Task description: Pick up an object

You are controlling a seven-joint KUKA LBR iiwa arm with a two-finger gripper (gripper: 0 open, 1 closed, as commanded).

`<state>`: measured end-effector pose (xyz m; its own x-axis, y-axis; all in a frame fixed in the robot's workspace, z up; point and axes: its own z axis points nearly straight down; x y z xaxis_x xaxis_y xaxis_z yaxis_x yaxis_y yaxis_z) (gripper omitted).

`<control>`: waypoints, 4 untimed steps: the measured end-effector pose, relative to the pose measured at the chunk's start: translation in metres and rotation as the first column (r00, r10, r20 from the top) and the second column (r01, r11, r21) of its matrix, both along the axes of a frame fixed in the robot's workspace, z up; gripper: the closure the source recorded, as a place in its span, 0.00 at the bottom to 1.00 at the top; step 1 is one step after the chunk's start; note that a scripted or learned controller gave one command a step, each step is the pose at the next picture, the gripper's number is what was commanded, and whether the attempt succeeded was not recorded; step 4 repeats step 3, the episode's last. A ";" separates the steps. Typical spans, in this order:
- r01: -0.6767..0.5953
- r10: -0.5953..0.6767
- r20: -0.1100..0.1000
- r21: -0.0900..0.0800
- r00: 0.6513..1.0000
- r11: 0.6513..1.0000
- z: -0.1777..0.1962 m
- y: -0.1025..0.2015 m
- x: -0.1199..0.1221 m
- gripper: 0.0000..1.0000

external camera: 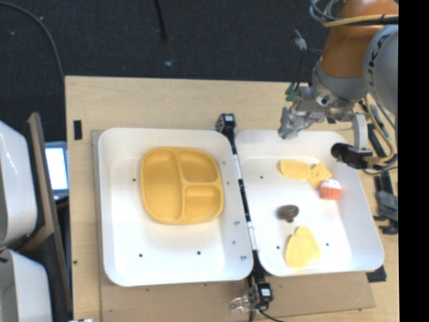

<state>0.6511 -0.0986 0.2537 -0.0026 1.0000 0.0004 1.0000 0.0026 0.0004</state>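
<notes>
The right bin (348, 243) holds a flat yellow piece (293, 169) touching a small yellow block (319, 174), with a red and white cupcake toy (330, 190) just below them. A small brown lump (288, 212) lies mid-bin, and a yellow pear-shaped piece (301, 247) sits near the front. My gripper (291, 126) hangs over the bin's far left corner, above and apart from all of them, with nothing seen between its fingers.
The left bin (120, 247) carries a yellow divided plate (181, 184). A black divider rail (240, 193) runs between the bins. Cables and a black fitting (348, 154) sit along the right bin's far right edge.
</notes>
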 end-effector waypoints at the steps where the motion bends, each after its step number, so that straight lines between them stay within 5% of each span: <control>1: -0.001 0.001 0.001 0.001 1.000 1.000 0.008 0.052 -0.002 1.00; 3: -0.001 0.001 0.000 0.000 1.000 1.000 0.007 0.155 -0.006 1.00; 4: -0.001 0.001 0.000 0.000 1.000 1.000 0.007 0.155 -0.006 1.00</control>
